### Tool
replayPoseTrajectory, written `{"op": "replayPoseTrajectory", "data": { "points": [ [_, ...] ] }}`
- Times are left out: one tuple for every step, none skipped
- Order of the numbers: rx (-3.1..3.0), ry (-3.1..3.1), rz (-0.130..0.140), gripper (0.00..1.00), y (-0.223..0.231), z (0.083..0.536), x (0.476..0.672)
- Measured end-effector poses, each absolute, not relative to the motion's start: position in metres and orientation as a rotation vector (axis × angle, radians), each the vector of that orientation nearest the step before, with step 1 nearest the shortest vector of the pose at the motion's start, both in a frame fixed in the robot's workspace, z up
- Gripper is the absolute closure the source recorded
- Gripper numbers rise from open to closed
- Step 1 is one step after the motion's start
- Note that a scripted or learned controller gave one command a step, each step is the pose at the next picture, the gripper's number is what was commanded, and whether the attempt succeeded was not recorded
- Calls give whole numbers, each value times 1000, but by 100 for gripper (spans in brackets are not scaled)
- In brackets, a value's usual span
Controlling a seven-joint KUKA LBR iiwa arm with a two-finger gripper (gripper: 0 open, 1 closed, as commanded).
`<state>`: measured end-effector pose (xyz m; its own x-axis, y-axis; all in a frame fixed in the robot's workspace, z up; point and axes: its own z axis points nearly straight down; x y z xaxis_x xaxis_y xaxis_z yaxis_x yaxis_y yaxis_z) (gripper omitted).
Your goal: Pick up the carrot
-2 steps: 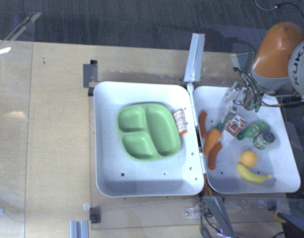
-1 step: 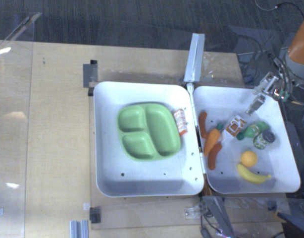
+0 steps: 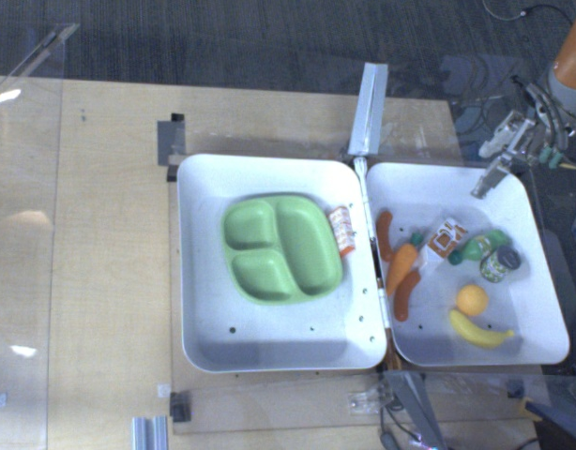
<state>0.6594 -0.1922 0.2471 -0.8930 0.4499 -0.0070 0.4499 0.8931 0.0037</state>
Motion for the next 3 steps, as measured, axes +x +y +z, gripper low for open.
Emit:
{"op": "replayPoseTrajectory", "data": {
  "points": [
    [725,3049,3,0,-192,247,659],
    [725,3049,3,0,-192,247,659],
    [725,3049,3,0,-192,247,659]
  ]
}}
